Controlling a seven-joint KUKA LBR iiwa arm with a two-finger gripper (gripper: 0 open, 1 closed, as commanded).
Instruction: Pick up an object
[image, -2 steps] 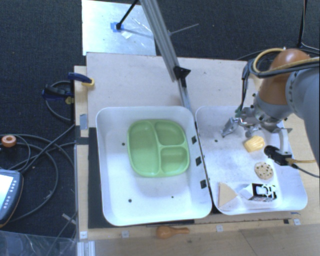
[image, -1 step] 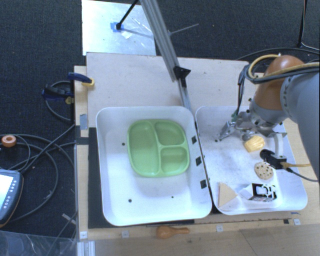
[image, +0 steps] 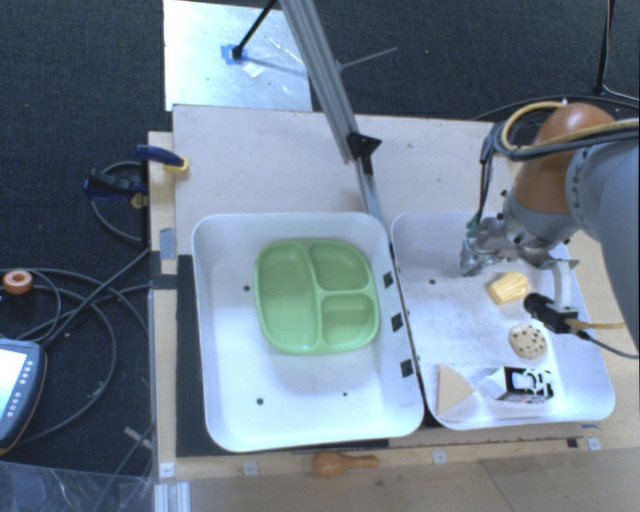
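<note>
On the left we see a green divided tray (image: 318, 296) lying in the left bin (image: 225, 400). In the right bin (image: 430, 250) lie a tan wedge (image: 455, 387), a black-and-white packet (image: 527, 383), a speckled cookie (image: 527, 342) and a yellow block (image: 508, 288). The gripper (image: 478, 256) hangs low just left of the yellow block; we cannot tell how it is set.

The arm (image: 600, 175) is grey and smooth, a thick rounded tube. An orange dome-shaped band (image: 560, 150) sits above the wrist. Yellow and black cables (image: 515, 120) loop over the band's far side. The gripper (image: 478, 258) is bare silvery metal. A black fitting (image: 548, 312) with a thin cable sticks out near the wrist.
</note>
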